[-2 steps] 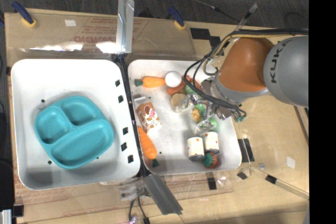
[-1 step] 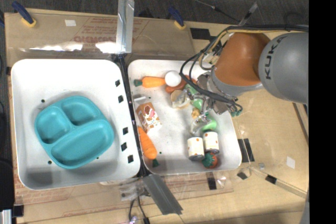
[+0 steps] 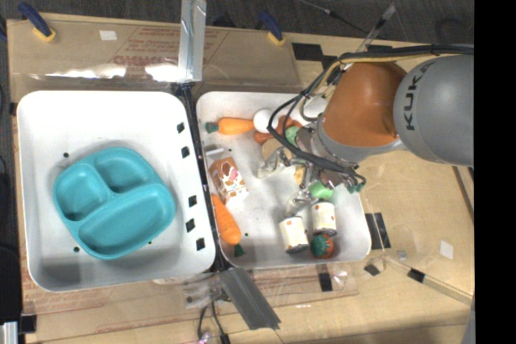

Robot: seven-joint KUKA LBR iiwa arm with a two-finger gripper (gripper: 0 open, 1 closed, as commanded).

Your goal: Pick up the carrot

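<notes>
Two carrots lie in the right bin [image 3: 266, 254]. One carrot [image 3: 236, 126] rests near the bin's far wall, its green end pointing left. The other carrot [image 3: 226, 220] lies along the left wall toward the near corner. My gripper [image 3: 288, 178] hangs over the middle of the bin, below the orange band [image 3: 363, 105] of the arm. Its fingers [image 3: 271, 163] stand apart with bare white floor between them, so it is open and holds nothing. Both carrots lie to its left, clear of the fingers.
A snack packet [image 3: 228, 177] lies between the two carrots. Small cans [image 3: 294, 234] and a green piece [image 3: 322, 191] crowd the near right corner. A white ball [image 3: 264, 121] sits by the far carrot. The left bin [image 3: 32, 117] holds a teal divided plate [image 3: 113, 201].
</notes>
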